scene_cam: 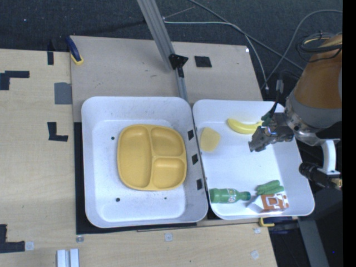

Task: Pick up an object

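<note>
The right bin (289, 166) holds a yellow banana (242, 126) near its far edge and a pale yellow wedge (209, 139) by its left wall. A green bottle (229, 194) lies along the front edge, next to a green object (268, 187) and an orange-and-white carton (271, 202). My gripper (259, 142) hangs over the right bin, just right of and below the banana's end. Nothing shows between its dark fingers.
The left bin (100, 149) carries a yellow divided plate (151, 157). A metal pole (161, 32) slants down to the bins' far edge. Cables run over the dark floor behind the bench. The arm's orange band (320, 77) sits at the right.
</note>
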Controlling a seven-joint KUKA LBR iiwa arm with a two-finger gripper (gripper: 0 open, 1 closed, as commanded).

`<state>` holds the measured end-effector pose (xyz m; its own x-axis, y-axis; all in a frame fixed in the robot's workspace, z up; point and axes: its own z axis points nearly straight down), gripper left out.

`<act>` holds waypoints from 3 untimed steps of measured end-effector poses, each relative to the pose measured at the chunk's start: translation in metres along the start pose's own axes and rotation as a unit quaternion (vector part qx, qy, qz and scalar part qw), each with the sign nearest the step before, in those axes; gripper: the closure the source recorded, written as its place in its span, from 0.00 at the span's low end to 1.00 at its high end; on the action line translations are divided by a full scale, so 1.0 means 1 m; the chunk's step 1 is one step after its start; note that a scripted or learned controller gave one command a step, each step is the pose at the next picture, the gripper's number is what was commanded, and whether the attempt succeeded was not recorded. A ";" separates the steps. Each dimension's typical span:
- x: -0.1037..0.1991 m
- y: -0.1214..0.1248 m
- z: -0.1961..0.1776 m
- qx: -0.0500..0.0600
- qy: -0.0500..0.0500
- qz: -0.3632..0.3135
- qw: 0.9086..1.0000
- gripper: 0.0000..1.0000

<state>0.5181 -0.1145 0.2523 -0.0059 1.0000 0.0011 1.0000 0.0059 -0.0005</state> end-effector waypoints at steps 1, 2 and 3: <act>0.053 0.013 0.017 0.001 0.000 0.000 1.000 1.00; 0.096 0.028 0.015 0.000 0.000 0.000 1.000 1.00; 0.153 0.047 0.014 0.000 0.000 -0.001 1.000 1.00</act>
<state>0.5647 0.0392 0.2383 -0.0076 1.0000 0.0011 1.0000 0.0076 -0.0006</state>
